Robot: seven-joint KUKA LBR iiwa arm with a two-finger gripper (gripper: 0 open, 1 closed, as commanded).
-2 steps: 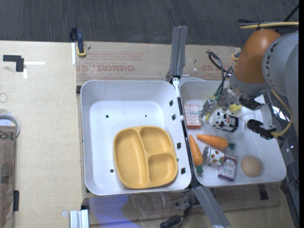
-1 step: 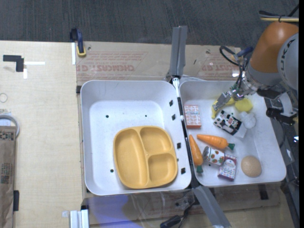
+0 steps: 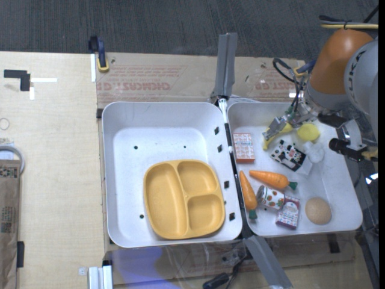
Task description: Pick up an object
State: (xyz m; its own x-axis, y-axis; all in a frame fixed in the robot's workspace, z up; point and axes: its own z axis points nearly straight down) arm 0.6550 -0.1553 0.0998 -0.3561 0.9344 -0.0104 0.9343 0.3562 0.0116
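Camera view, taken from the bottom of the frame upward: the left bin (image 3: 114, 179) holds a yellow divided plate (image 3: 183, 198) low and centre in it. Beside it, the right bin (image 3: 343, 221) carries the clutter. Along its lower edge sit a small printed carton (image 3: 288, 212), a round beige ball (image 3: 318, 211) at lower right and a second small packet (image 3: 271, 198) just left of the carton. Two toy carrots come next, one (image 3: 247, 189) lying along the bin's left wall, the other (image 3: 274, 179) pointing right across the middle. Higher up are a red-and-white box (image 3: 243, 147) near the left wall and a black-and-white patterned item (image 3: 287, 155), with a yellow object (image 3: 308, 132) just above it.

At the upper right of the frame the grey arm with its orange band reaches in, and the gripper (image 3: 275, 131) hangs low over the upper part of the right bin, just left of the yellow object. I cannot tell how far apart the fingers stand, nor whether anything sits between them.

As a judgement, the pick is not yet done: every object appears to lie in the bin, and closing and lifting remain.
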